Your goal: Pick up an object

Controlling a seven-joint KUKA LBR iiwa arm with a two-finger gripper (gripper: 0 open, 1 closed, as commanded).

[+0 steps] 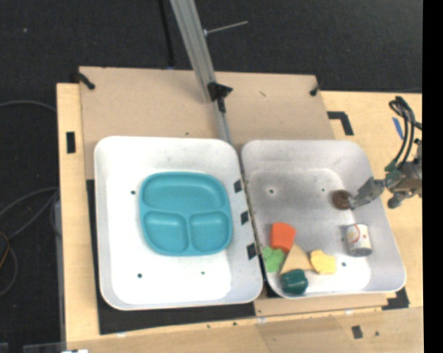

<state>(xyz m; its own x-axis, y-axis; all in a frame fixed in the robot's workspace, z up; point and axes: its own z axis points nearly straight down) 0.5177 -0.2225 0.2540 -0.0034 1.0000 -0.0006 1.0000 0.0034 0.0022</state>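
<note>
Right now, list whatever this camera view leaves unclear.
- Gripper: small and blurred at the right bin's edge; finger state unreadable.
- Arm: cut off by the right frame edge.
- Brown object: partly covered by the gripper, identity unclear.
- Small can: label too small to read.

Both bins look like smooth white plastic with a faint sheen; the left bin (118, 271) is clean, while the right bin (309, 168) is scuffed grey across its middle. The turquoise divided plate (184, 213) in the left bin looks like matt moulded plastic. At the right bin's front edge, the orange block (283, 235), green piece (272, 259), yellow piece (323, 262) and dark green piece (294, 281) seem smooth plastic or foam. The small can (357, 239) has a shiny metallic look. The bench (170, 101) looks like matt pale wood or board. The slanting rail (192, 35) is brushed metal.
</note>
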